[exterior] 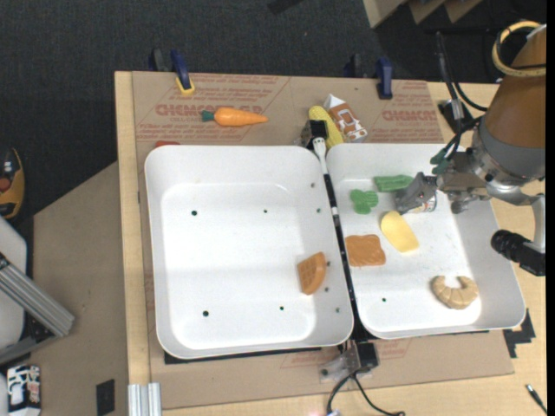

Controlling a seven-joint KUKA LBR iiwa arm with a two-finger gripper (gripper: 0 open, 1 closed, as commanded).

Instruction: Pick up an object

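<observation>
White bins side by side: the right bin [494, 315] has a green toy [392, 183], a smaller green piece [364, 200], a yellow block [399, 231], a brown square [365, 250] and a croissant [455, 291]. The left bin [173, 250] has a brown chunk [312, 273] near its right wall. Gripper [418, 196] sits low over the right bin, just above the yellow block, beside the green toy; can't tell its state. Carrot [236, 117] and a yellow-and-black item [318, 125] lie on the cardboard behind the bins.
</observation>
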